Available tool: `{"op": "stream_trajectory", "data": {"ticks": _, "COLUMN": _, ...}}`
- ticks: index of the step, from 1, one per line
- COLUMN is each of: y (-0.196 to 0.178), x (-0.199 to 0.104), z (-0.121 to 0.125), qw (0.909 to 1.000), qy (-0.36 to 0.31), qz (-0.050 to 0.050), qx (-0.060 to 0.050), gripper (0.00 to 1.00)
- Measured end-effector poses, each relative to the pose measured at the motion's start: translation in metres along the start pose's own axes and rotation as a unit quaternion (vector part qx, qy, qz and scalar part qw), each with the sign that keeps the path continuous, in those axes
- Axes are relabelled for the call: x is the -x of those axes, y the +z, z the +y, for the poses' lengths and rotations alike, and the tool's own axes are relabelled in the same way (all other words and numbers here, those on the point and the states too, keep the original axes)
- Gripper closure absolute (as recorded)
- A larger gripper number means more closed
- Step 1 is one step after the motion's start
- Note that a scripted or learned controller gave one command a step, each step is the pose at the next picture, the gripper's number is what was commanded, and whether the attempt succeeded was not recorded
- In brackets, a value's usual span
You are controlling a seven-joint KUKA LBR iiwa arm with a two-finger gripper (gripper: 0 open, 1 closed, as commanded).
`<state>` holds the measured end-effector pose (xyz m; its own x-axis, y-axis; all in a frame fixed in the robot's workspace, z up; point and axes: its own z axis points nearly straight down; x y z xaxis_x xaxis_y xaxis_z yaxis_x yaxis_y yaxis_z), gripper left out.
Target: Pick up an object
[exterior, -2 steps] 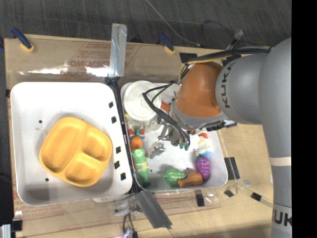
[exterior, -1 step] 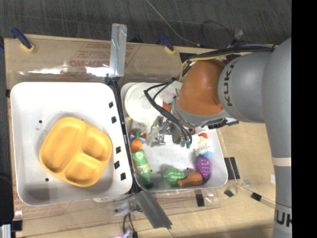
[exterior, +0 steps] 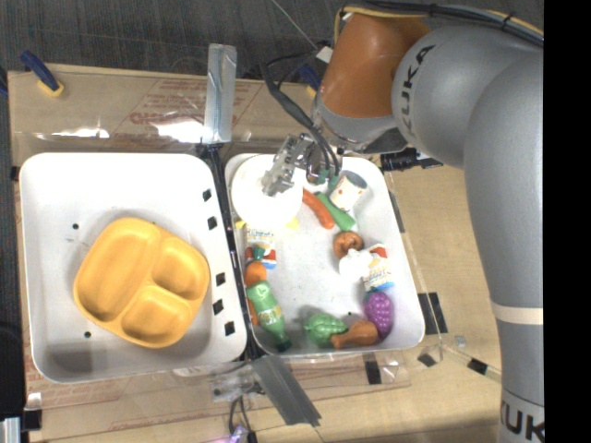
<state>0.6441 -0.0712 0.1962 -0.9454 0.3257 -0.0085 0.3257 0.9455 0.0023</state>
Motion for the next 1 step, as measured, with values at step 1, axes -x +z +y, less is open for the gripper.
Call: {"op": "stream_trajectory", "data": {"ticks": 1, "y": -0.0424, "x": 0.0134, "z": -0.0283, "qw": 0.9944, "qy": -0.106, "qz": 0.001, "qx": -0.001, "gripper": 1.0}}
